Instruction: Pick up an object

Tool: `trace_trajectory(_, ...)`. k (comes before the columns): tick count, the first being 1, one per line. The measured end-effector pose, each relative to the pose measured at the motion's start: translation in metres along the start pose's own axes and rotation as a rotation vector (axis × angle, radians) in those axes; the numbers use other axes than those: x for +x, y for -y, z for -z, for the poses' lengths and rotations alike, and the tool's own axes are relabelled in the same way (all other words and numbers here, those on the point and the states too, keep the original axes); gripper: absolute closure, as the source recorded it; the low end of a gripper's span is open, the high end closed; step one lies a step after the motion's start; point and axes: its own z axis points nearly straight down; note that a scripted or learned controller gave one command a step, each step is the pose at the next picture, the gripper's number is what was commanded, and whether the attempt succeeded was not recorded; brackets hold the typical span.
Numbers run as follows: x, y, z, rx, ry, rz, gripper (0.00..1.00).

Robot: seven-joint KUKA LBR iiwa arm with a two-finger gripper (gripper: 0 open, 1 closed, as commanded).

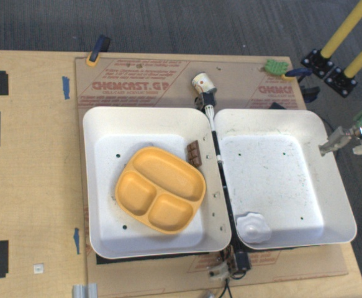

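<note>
Cardboard (137, 76) under my bins printed in red, reading roughly "CHEMCAST GP", yellow tray (161, 189) in left bin (100, 166), white lump (253, 226) in right bin (311, 166), my tool (354, 135) at right bin's edge.

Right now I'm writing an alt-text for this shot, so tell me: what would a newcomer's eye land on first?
The yellow divided plate, lying tilted in the left bin, stands out most. After it, a small brown block by that bin's right wall, and a pale white object at the near edge of the right bin.
</note>
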Motion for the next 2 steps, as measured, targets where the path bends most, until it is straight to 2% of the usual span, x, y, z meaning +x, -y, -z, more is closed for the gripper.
trace_trajectory(1,0.0034,0.0296,-0.1200,-0.003,-0.005,0.000,0.00)
trace_trajectory(2,0.0010,0.0295,-0.1104,-0.006,0.000,-0.002,1.00)
